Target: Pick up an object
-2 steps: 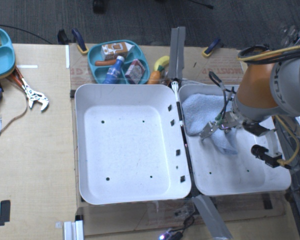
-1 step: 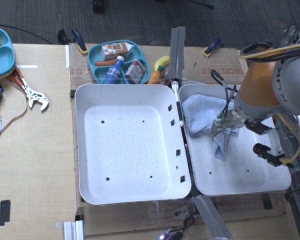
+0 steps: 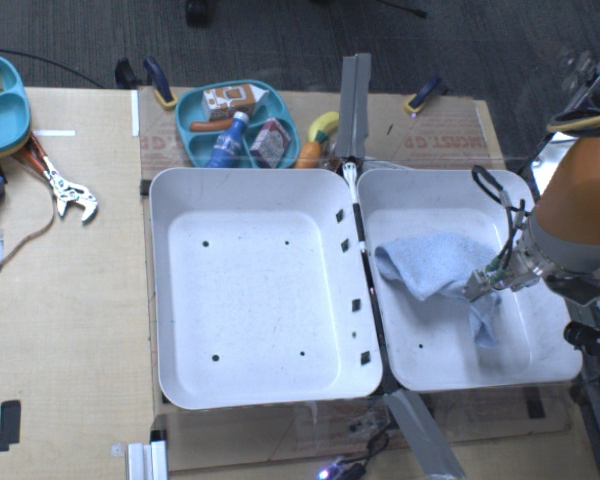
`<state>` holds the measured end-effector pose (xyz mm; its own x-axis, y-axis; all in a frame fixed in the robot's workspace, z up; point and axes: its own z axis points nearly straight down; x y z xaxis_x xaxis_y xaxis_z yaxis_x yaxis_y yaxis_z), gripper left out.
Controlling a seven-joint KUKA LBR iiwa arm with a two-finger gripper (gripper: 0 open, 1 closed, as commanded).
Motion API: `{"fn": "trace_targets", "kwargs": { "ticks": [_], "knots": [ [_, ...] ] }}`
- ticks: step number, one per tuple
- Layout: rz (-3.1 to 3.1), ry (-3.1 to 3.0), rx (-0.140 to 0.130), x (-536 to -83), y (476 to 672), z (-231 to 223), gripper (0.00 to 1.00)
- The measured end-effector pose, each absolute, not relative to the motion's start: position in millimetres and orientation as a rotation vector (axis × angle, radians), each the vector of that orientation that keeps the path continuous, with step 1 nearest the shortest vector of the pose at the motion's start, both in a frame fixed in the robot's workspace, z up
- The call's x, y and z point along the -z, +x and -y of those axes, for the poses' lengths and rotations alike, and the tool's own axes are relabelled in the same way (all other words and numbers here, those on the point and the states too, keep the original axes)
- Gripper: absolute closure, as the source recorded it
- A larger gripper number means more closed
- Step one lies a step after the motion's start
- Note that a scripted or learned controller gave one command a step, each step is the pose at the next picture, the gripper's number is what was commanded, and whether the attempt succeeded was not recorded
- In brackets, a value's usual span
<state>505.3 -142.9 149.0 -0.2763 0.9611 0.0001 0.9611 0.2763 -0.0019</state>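
The gripper (image 3: 483, 284) sits low in the right bin (image 3: 420, 353), its tip at the right-hand edge of a light blue cloth (image 3: 435, 263), and whether it is spread or closed on the fabric cannot be told from this angle. The cloth lies crumpled across the middle of that bin, with a strip trailing down just below the tip. To do the grasp well, I judge the tool should pinch a raised fold rather than a flat layer, then lift straight up slowly so the limp fabric does not slip free or drag on the bin wall. Counting outward: one cloth, one arm (image 3: 578, 203), two white bins, the left bin (image 3: 180, 288) beside it. Behind them stands one teal tray (image 3: 190, 118) of small items, and one wrench (image 3: 68, 194) lies on the bench at far left.
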Motion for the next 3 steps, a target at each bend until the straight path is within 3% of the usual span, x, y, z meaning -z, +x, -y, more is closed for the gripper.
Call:
{"fn": "trace_targets", "kwargs": {
  "ticks": [1,2,3],
  "knots": [
    [2.509,-1.888,-0.001,-149.0,505.4,142.5,0.0],
    [2.336,-2.098,-0.002,-91.0,476.8,178.7,0.0],
    [2.406,-2.017,-0.001,-91.3,477.2,114.5,0.0]
  ]
}}
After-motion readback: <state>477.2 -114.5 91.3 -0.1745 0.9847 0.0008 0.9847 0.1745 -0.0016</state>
